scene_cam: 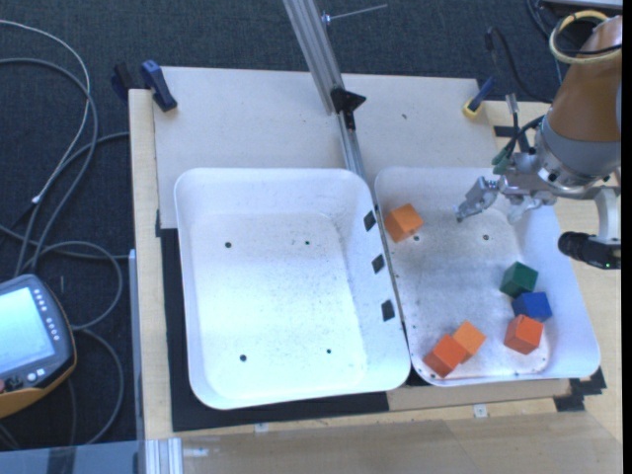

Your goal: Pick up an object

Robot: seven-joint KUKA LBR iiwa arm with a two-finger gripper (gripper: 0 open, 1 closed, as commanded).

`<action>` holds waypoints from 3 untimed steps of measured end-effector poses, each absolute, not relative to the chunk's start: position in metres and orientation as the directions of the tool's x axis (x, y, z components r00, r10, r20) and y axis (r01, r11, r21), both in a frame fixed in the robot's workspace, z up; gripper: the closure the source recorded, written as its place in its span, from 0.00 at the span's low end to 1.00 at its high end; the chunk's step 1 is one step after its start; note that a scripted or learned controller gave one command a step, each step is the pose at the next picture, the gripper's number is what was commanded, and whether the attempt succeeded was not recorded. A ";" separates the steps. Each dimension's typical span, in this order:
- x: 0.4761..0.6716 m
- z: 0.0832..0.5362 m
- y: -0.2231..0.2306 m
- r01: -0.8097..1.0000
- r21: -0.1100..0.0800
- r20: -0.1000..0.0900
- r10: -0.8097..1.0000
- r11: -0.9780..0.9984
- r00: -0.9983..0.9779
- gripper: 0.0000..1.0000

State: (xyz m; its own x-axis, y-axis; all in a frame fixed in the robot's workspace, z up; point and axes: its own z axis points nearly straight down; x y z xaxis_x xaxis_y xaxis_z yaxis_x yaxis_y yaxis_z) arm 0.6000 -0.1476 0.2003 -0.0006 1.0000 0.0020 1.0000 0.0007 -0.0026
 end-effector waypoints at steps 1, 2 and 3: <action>0.635 0.212 -0.088 1.000 0.005 0.002 1.000 0.008 -0.008 0.00; 0.650 0.117 -0.096 1.000 0.007 -0.001 1.000 0.001 -0.001 0.00; 0.613 0.205 -0.053 1.000 0.008 0.001 1.000 0.005 -0.005 0.00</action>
State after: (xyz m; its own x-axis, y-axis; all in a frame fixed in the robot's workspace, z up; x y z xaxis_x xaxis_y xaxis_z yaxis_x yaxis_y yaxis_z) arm 0.6131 -0.0528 0.2052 -0.0046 1.0000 0.0014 1.0000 0.0046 0.0083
